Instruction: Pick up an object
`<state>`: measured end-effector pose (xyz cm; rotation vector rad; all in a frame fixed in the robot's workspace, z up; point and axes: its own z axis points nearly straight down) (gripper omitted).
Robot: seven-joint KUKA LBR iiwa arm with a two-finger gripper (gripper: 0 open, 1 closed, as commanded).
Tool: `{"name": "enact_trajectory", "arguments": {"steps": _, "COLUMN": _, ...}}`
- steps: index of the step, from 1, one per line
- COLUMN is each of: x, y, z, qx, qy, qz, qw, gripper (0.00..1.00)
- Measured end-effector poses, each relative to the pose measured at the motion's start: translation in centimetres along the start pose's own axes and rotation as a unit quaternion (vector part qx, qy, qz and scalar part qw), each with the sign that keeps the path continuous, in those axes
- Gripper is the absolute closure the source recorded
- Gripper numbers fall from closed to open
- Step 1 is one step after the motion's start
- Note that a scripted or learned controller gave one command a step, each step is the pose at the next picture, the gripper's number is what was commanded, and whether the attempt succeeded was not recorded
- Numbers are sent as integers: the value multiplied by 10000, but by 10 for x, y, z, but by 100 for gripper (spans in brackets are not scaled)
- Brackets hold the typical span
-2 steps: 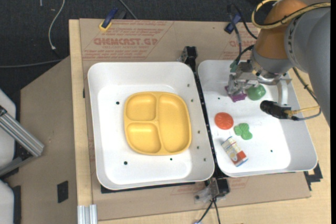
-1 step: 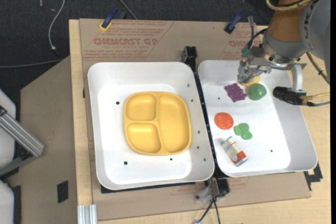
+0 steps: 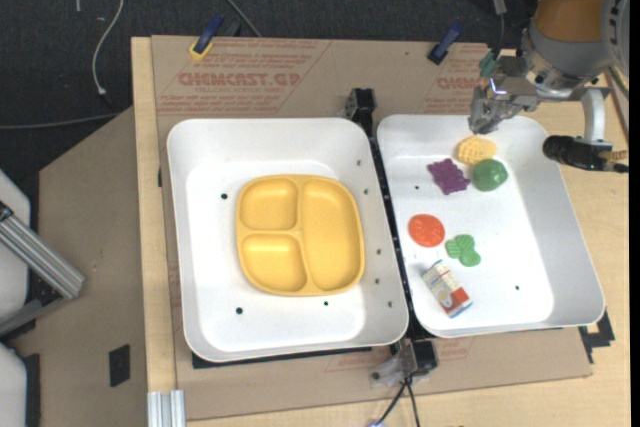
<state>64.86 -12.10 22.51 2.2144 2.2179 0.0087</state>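
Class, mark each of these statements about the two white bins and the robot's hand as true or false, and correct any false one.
1. The yellow divided plate lies in the left bin. True.
2. The hand is above the left bin. False: it is at the far edge of the right bin, by the yellow toy corn.
3. The red disc lies in the right bin. True.
4. The purple piece rests on the plate. False: it lies in the right bin.
5. The small carton is in the left bin. False: right bin.
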Motion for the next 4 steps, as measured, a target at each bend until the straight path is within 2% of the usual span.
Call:
{"name": "enact_trajectory", "arguments": {"steps": 1, "x": 0, "y": 1, "z": -7, "qx": 29, "qy": 6, "qz": 2, "qw": 10000, "gripper": 100}}
{"name": "enact_trajectory", "arguments": {"steps": 2, "x": 56, "y": -3, "z": -17, "qx": 46, "qy": 20, "qz": -22, "qw": 10000, "gripper": 100}}
{"name": "enact_trajectory", "arguments": {"steps": 3, "x": 110, "y": -13, "z": -8, "qx": 61, "qy": 20, "qz": -21, "qw": 10000, "gripper": 100}}
{"name": "enact_trajectory", "arguments": {"steps": 4, "x": 169, "y": -5, "z": -14, "qx": 35, "qy": 15, "qz": -20, "qw": 10000, "gripper": 100}}
